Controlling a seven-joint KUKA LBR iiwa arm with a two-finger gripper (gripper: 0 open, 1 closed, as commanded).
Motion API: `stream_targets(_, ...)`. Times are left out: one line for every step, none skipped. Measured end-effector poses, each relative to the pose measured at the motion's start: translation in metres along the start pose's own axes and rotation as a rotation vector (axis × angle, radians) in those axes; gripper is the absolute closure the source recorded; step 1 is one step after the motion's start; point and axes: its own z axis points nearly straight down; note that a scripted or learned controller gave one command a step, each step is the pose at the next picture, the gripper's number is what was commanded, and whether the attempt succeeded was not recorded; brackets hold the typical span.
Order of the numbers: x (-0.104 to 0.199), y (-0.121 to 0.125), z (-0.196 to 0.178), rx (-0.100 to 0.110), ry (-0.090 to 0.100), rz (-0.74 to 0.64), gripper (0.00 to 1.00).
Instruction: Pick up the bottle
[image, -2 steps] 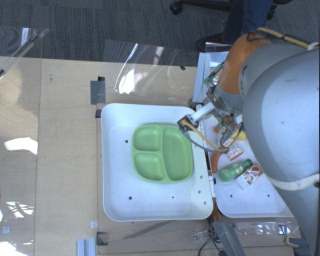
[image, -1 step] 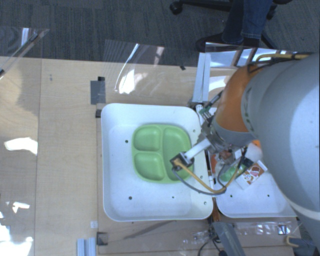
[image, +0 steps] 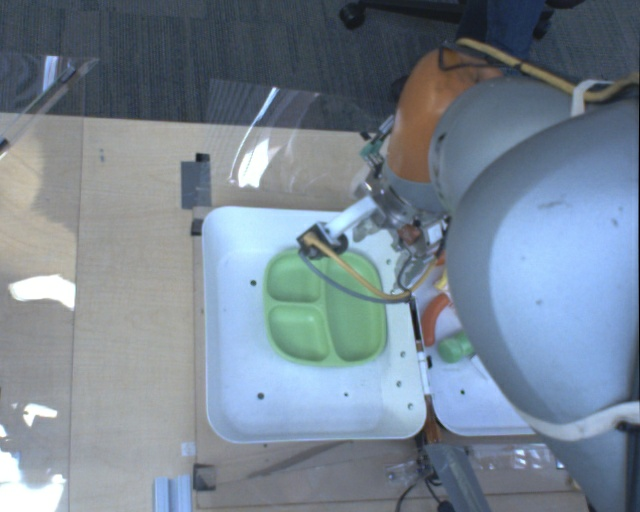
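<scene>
1. Currently the arm (image: 540, 250) reaches in from the right of the frame, with its pincer (image: 405, 235) above the seam between the bins. I cannot tell whether it is released or clenched.
2. A green divided tray (image: 325, 305) lies in the left bin (image: 235, 380).
3. An orange thing (image: 432, 318) and a green thing (image: 455, 348) peek out in the right bin (image: 470, 410); I cannot tell whether either is the bottle.

I can't read any text here. No labels, brands, numbers or signs are legible anywhere.
</scene>
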Motion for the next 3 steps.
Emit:
stream_targets(0.007,-0.077,0.108,-0.001,0.012,-0.048,0.00)
stream_targets(0.028,-0.043,0.109,-0.002,0.013,-0.029,0.00)
stream_targets(0.033,-0.043,0.094,-0.007,0.027,-0.034,1.00)
